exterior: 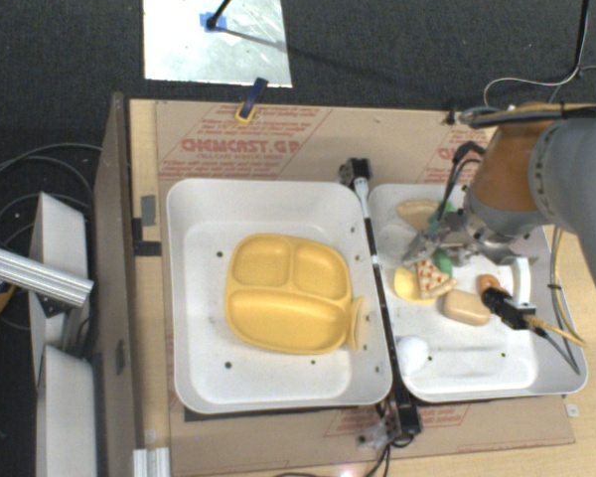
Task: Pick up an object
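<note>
Cardboard-topped bench: my gripper hovers low over the toy pizza slice in the right white bin; I can't tell its grip, nothing lifted yet.

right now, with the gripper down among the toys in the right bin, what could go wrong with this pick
The gripper sits over the pizza slice, which lies on a yellow disc and close to the bread roll; closing could nudge or catch a neighbour. The arm hides the items under it, so a miss seems possible.

Dark carpet floor surrounds a cardboard-topped bench; silver sheet behind.
</note>
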`<move>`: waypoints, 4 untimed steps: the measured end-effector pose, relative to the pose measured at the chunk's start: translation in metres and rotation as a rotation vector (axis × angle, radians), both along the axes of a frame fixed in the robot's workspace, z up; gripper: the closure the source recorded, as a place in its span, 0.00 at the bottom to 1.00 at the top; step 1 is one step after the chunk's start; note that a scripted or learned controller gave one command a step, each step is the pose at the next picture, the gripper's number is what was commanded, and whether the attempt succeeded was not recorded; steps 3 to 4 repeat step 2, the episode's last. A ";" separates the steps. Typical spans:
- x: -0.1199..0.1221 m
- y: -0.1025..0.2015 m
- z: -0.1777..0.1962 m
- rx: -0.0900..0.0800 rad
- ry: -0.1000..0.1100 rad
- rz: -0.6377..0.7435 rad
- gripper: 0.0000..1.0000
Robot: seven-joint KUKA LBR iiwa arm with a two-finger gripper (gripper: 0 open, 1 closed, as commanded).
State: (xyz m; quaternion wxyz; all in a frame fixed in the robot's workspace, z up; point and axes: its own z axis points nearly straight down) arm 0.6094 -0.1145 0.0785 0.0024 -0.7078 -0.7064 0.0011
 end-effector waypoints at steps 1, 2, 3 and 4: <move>0.004 0.000 0.017 -0.003 -0.009 0.003 1.00; -0.031 0.086 0.112 0.002 -0.013 0.014 1.00; -0.031 0.086 0.112 0.002 -0.013 0.014 1.00; -0.031 0.086 0.112 0.002 -0.013 0.014 1.00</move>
